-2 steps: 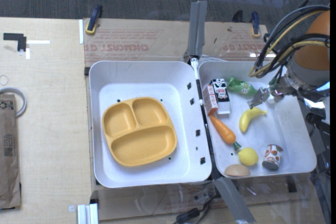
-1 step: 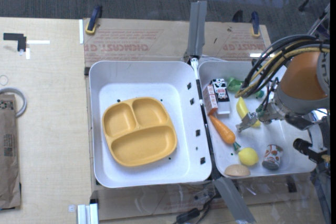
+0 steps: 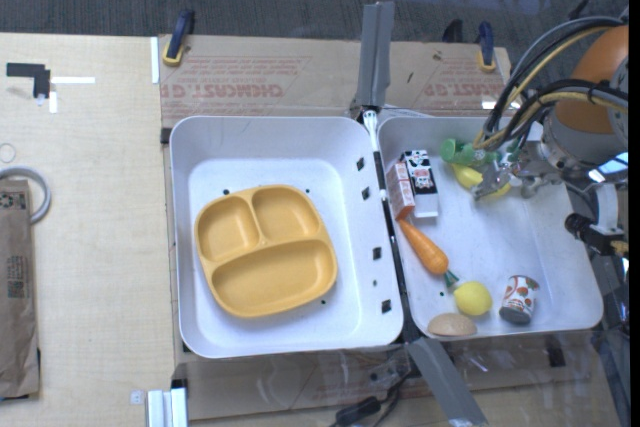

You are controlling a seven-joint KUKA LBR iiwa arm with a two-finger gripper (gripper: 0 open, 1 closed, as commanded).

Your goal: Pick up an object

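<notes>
My gripper (image 3: 493, 183) hangs low over the back of the right bin (image 3: 545, 245), its tip right beside a small yellow item (image 3: 466, 177) and a green item (image 3: 456, 152). Whether it touches the yellow item cannot be told. Further forward in the same bin lie an orange carrot (image 3: 425, 248), a yellow lemon (image 3: 472, 298), a tan rounded piece (image 3: 452, 325) and a small white cup with red marks (image 3: 517, 299). A black-and-white box (image 3: 420, 183) and a red-brown packet (image 3: 400, 190) rest against the bin's left wall.
The left bin (image 3: 190, 215) holds a yellow divided plate (image 3: 265, 250). A metal divider (image 3: 376, 55) stands between the bins at the back. Cables and the arm's orange band (image 3: 600, 75) crowd the right bin's far right corner. Bare bin floor lies right of the carrot.
</notes>
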